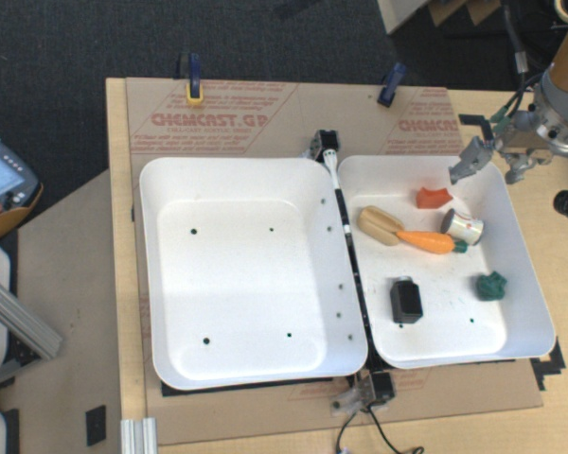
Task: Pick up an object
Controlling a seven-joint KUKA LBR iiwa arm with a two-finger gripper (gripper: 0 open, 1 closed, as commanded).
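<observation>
Hand (495,162) upper right of frame, fingers spread, nothing between them, above right bin (521,253); orange block (434,198) just below-left.

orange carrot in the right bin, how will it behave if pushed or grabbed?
The carrot looks tapered and round, so it would probably roll or pivot when nudged. Its smooth surface may slip from a pinch near the narrow tip. It touches the tan block, so a push likely shifts both.
</observation>
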